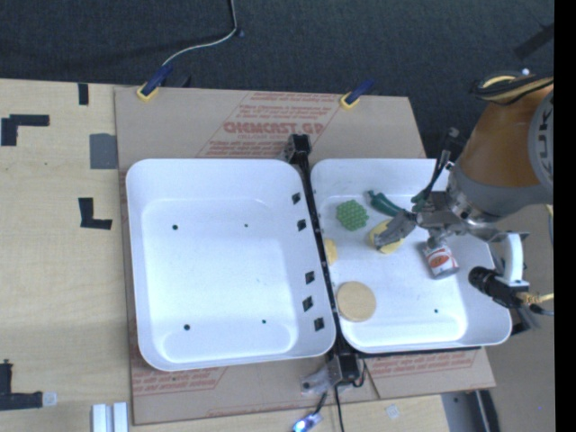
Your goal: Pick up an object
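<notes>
Two white bins sit side by side; the right bin (409, 336) holds a green block (352, 212), tan disc (356, 301), yellow sponge (388, 236) and small can (439, 261). Whether the pincer (434, 216) grips anything, I cannot tell.

The tabletop (54, 268) is light wood, with small black and grey marks stuck on it at 9 o'clock. A big sheet of brown cardboard (270, 124) with red letters lies on the wood, and two blue and yellow clamps (153, 81) hold its far corners at 11 and 12 o'clock. Past the tabletop, at 12 o'clock, the floor is dark carpet (360, 25). A thin pale cable (216, 34) runs across the carpet to the left clamp. The light is soft and even.
</notes>
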Available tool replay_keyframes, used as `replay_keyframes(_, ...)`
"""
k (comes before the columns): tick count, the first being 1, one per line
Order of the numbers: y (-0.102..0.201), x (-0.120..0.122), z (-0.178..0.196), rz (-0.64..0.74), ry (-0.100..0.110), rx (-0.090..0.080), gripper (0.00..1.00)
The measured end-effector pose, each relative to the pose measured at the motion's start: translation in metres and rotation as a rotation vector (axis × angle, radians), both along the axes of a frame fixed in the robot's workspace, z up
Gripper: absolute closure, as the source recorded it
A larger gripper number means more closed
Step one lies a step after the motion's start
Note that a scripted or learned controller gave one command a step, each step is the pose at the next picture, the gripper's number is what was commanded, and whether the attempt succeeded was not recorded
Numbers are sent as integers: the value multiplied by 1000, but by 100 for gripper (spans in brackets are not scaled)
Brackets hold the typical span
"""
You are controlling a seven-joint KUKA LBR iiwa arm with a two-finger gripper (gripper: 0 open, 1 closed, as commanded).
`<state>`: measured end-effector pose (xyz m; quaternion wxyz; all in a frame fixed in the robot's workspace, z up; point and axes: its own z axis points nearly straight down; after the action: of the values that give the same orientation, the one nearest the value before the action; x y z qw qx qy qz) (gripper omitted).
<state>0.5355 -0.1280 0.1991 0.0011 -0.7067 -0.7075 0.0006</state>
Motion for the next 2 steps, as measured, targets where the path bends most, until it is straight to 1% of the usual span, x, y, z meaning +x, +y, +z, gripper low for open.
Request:
replay_keyframes(1,26,10,-74,1,6,1,0)
replay_keyframes(2,30,65,-115,0,-6,-6,0)
